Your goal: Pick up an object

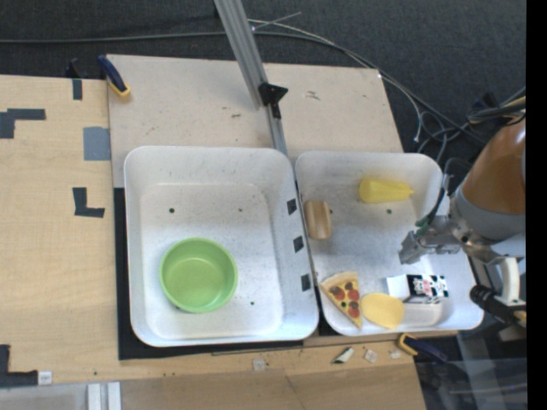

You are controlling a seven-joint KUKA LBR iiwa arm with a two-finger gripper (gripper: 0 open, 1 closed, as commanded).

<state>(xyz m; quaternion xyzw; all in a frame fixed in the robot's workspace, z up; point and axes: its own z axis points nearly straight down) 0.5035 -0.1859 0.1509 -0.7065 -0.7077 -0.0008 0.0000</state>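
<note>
The right bin (342, 165) holds a yellow wedge-shaped object (385, 190) near its back, a small tan wooden block (318, 219) by its left wall, a toy pizza slice (342, 297) and a yellow round piece (382, 309) at the front, and a small black-and-white box (425, 287) at the front right. My gripper (416, 248) hangs low over the right side of this bin, just above the black-and-white box and below the yellow wedge. Nothing shows between its tips. A green bowl (199, 273) sits in the left bin (145, 229).
A slanted metal pole (248, 58) crosses the back of the bench and ends at the wall between the bins. A blue-and-yellow clamp (114, 75) lies at the back left. Cables trail at the back right. The arm's orange band (504, 173) rises at the right edge.
</note>
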